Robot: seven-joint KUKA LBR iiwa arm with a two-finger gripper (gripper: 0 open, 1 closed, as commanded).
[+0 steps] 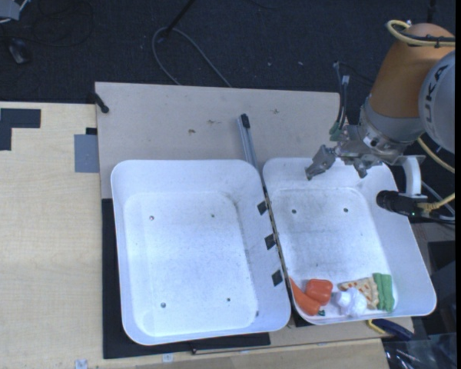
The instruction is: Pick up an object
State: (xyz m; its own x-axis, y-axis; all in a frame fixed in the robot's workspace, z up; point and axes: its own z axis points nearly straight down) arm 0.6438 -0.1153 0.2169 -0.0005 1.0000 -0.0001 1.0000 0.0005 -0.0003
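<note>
We look down on a pale desk (pixel 177 118) carrying two white bins. The left bin (pixel 188 248) sits beside the right bin (pixel 338 229), where an orange toy (pixel 315 293), white piece (pixel 346 302) and green piece (pixel 383 290) cluster at the near edge. The arm (pixel 411 68) leans in from the right; its jaws (pixel 339 162) hang spread apart above the far rim, well apart from the cluster.

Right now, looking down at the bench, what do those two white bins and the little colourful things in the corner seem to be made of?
The left bin and right bin look like moulded white plastic: smooth, rounded rims, slight sheen. The orange-red piece and the green piece seem to be glossy plastic, perhaps toy food. The white lump between them looks softer, though it's too small to tell.
</note>
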